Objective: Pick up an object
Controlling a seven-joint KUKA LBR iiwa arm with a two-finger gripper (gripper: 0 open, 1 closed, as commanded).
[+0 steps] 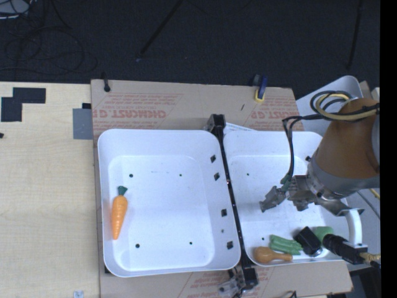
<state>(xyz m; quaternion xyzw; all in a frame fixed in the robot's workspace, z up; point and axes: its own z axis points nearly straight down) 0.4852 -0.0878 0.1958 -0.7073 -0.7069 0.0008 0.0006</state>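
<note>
A tan pear-shaped toy [272, 255] lay at the front edge of the right bin [260, 166], touching a green pod-like toy [285, 244] just behind it. The gripper [271, 200] hung over that bin's middle, apart from both; whether it was open or closed could not be told. A toy carrot [118, 211] lay near the left wall of the left bin [161, 185].

We see the arm [345, 143] reaching in from the right, its orange band [347, 126] sitting above the grey wrist [335, 182]. The gripper [270, 201] points left from the wrist, toward the near right of the scene.
</note>
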